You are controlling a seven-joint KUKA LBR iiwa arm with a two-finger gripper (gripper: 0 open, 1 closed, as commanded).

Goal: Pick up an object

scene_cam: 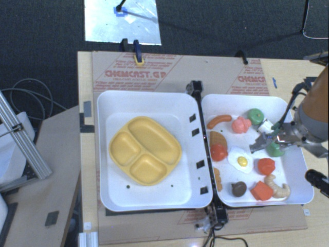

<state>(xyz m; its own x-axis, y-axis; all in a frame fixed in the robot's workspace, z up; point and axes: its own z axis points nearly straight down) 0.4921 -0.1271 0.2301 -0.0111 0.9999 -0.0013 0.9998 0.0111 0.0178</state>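
the end effector (263,142) hangs low in the right bin (295,107) beside a green toy (275,149), i cannot tell if it is wide or narrow, so it should line up over that toy before it squeezes.

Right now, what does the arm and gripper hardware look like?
The arm is grey with an orange band above the wrist. A thin dark cable loops along its upper side. The gripper is grey and metallic with dark, slim fingers, and there is a small white part near its tip.
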